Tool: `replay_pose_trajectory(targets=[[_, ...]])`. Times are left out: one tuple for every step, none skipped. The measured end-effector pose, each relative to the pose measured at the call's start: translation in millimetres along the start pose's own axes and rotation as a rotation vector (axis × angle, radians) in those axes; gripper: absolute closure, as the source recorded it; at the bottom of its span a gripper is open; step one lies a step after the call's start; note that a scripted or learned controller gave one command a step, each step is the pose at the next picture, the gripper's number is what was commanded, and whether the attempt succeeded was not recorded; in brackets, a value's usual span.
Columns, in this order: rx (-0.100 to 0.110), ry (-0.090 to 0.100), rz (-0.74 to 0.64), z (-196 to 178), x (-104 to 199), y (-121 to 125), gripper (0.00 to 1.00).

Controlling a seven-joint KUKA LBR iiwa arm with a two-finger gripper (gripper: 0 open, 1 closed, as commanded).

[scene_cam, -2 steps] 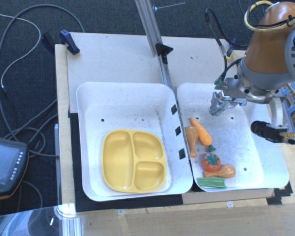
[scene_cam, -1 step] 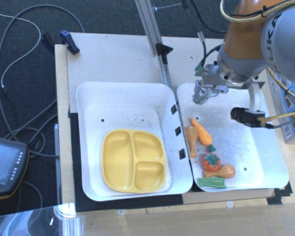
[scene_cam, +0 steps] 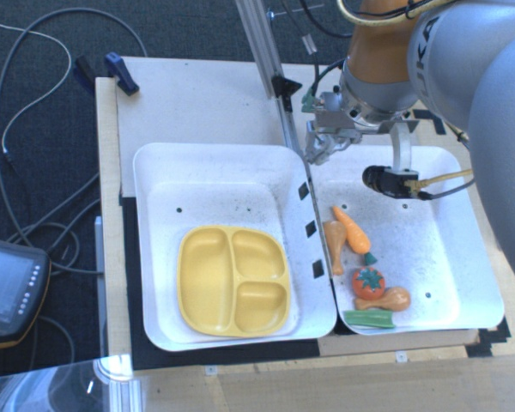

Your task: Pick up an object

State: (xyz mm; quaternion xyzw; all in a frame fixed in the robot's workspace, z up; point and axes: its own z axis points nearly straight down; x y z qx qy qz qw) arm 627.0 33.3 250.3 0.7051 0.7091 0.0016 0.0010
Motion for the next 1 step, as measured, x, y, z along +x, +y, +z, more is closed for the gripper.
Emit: replay_pose_trajectory(targets=[[0.001, 0.001, -0.001, 2.8, 56.8, 22.7, 1.00]])
